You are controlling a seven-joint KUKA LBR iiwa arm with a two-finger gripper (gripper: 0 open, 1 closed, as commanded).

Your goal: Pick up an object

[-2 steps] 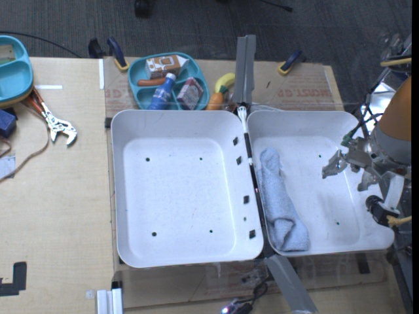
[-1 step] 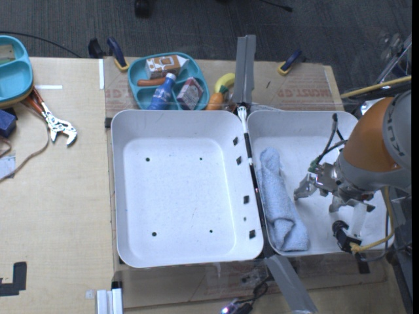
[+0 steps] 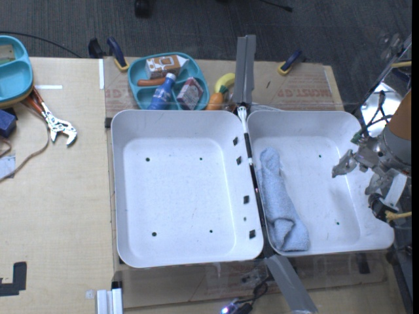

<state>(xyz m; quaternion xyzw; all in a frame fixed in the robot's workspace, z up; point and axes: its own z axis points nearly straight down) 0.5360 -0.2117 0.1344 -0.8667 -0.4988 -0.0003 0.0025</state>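
1. A grey-blue cloth [image 3: 280, 201] is seen lying in the right bin [image 3: 314, 126], stretched lengthwise along that bin's left wall, its lower end bunched near the bin's lower left corner.

2. The gripper [image 3: 346, 164] is pictured over the same bin's right side, well apart from the cloth, with bare white floor between the two.

3. One metal finger is seen pointing left toward the cloth; how far the pincer is parted cannot be told from this angle. Nothing is seen held by it, and no contact with the cloth is visible.

4. The arm [image 3: 398, 142] is shown entering across the right bin's right rim, with cables and metal fittings clustered at the wrist.

5. The left bin [image 3: 124, 195] is set directly against the right bin's left wall, a row of small black clips being visible along the seam between them.

6. A teal tray [image 3: 137, 77] holding small packets and a blue bottle is placed beyond the left bin's far rim, and a yellow banana-like item [image 3: 224, 82] is seen just beside it, near the grey post [image 3: 245, 67] that rises behind the seam.

7. An adjustable wrench [image 3: 57, 127] is laid on the wooden bench [image 3: 52, 227] to the left of the left bin.
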